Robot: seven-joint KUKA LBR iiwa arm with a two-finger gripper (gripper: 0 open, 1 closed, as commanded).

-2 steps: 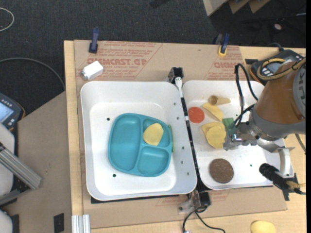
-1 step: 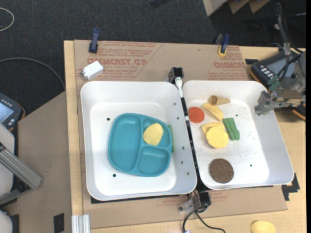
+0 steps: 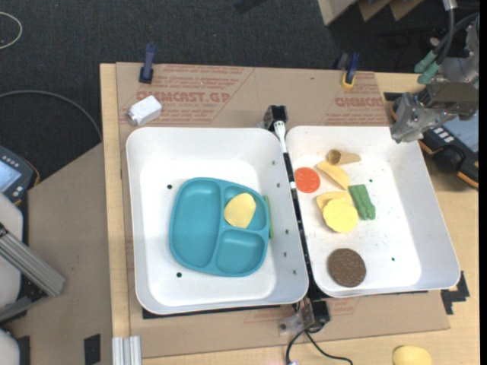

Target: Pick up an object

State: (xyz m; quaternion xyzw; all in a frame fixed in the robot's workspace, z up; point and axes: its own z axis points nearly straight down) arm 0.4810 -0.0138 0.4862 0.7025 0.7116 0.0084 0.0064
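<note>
The right bin holds an orange-red disc, a tan cone-shaped piece, a yellow wedge, a round yellow piece, a green stick and a brown cookie. In the left bin lies a teal divided tray with a yellow piece in its upper right compartment. My gripper hangs at the right bin's far right corner, well apart from the food pieces. Nothing shows between its fingers.
A black divider runs between the bins. On the cardboard at the back left lies a small white block. Blue and yellow clamps hold the board's far edge. A yellow object sits off the board at the bottom right.
</note>
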